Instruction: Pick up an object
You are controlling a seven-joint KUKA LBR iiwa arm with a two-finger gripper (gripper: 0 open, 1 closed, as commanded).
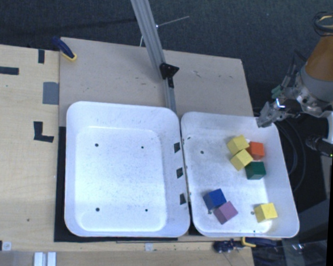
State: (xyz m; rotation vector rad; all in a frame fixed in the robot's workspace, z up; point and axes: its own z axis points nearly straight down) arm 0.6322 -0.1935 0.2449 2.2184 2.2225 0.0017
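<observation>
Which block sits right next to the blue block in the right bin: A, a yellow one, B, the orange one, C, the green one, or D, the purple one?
D: the purple block lies against the blue block near the right bin's front edge.

Worktop (209, 84) is light wood, scuffed, with black tape marks on its left part (5, 74) plus a grey patch (50, 92). Blue-and-yellow clamp (65, 48) at the far-left corner of the board, a second one (232, 245) on the near edge. Slanted aluminium pole (150, 34) runs down to a black bracket (168, 71). Black mat (59, 207) shows under the bins. Dark carpet (61, 8) beyond.
</observation>
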